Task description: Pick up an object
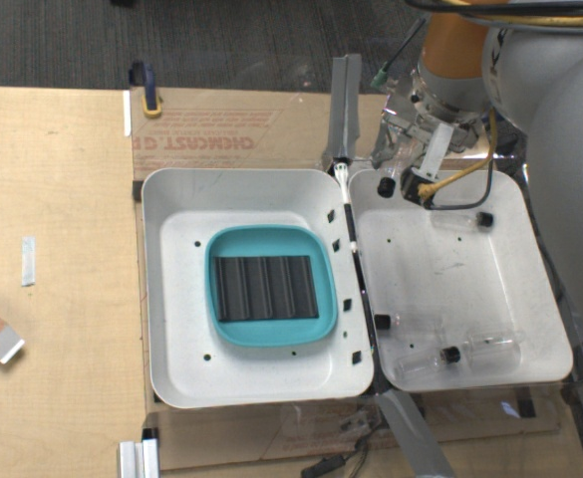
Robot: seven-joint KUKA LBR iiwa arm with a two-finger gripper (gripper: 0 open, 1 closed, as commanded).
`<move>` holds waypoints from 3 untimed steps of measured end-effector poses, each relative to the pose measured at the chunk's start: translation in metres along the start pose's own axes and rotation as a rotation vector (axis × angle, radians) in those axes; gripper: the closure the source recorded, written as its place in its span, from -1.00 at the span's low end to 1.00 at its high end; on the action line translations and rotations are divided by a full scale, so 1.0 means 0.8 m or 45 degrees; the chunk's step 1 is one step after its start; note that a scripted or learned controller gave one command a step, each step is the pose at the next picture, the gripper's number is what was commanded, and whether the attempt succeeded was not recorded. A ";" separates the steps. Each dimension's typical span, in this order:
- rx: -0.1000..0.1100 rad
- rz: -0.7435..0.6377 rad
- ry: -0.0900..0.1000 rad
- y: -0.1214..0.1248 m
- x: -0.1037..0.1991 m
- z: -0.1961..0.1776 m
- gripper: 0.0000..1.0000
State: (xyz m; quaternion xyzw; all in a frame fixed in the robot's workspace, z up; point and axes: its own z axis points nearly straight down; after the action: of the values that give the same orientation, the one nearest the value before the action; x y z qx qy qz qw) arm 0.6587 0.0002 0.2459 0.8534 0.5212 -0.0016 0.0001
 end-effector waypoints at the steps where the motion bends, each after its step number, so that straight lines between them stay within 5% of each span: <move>1: 0.004 0.137 -0.001 -0.012 -0.021 0.007 1.00; 2: 0.003 0.196 -0.001 -0.019 0.016 0.019 1.00; 3: 0.002 0.517 -0.002 0.005 -0.012 0.019 1.00</move>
State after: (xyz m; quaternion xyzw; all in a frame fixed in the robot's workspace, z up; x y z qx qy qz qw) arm 0.6582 -0.0100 0.2309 0.9409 0.3385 -0.0024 0.0001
